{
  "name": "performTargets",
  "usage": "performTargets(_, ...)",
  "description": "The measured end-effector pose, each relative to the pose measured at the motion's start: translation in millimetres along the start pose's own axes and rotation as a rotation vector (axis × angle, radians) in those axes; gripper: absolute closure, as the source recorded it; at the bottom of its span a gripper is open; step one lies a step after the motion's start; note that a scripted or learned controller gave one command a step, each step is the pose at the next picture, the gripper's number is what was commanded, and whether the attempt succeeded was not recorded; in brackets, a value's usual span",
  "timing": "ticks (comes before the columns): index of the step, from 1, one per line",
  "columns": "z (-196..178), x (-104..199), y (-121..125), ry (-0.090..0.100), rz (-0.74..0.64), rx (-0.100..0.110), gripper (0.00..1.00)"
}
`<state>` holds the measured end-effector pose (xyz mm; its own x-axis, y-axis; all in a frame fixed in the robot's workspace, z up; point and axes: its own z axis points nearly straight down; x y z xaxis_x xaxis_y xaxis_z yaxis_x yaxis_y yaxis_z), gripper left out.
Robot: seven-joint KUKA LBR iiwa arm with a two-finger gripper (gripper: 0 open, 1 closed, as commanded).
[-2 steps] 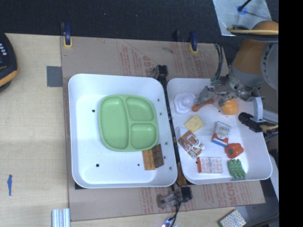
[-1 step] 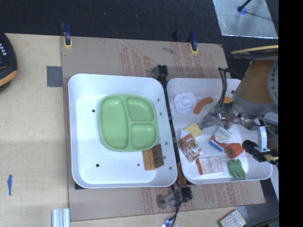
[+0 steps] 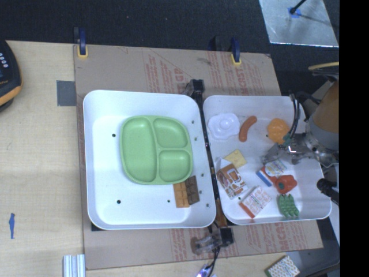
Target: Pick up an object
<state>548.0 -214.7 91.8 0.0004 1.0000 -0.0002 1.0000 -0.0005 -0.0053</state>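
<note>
On the bench, two shallow white bins are seen side by side on a sheet of cardboard. By the left bin [image 3: 98, 154] a large green divided plate [image 3: 155, 149] is held, lying flat near its middle, and a small brown waffle-like block [image 3: 185, 192] is found just beside the plate's lower right corner. Within the right bin [image 3: 311, 212] a scatter of smaller things is contained — a printed carton [image 3: 232, 180] near the left wall, a red-and-white packet [image 3: 255, 200] below it, a white ruffled piece [image 3: 222, 125] at the upper left, a green bunch [image 3: 287, 206] at the lower right, a red piece [image 3: 285, 183] just above that, an orange fruit [image 3: 277, 129] at the upper right, a reddish sausage [image 3: 247, 128] between the white piece and the orange, and a yellow wedge [image 3: 235, 158] near the middle. The gripper [image 3: 277, 153] is lowered over the right bin's right half, above a small blue-edged card [image 3: 271, 171]; whether it is spread or pressed together cannot be told — nothing is seen between its tips
</note>
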Motion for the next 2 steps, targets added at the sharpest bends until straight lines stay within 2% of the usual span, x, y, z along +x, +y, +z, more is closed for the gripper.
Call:
performTargets(1,-1.3,31.0,77.3,0.0,-0.009,-0.008,0.0)
performTargets(2,-1.5,2.8,110.0,-0.002,-0.007,-0.007,0.0)
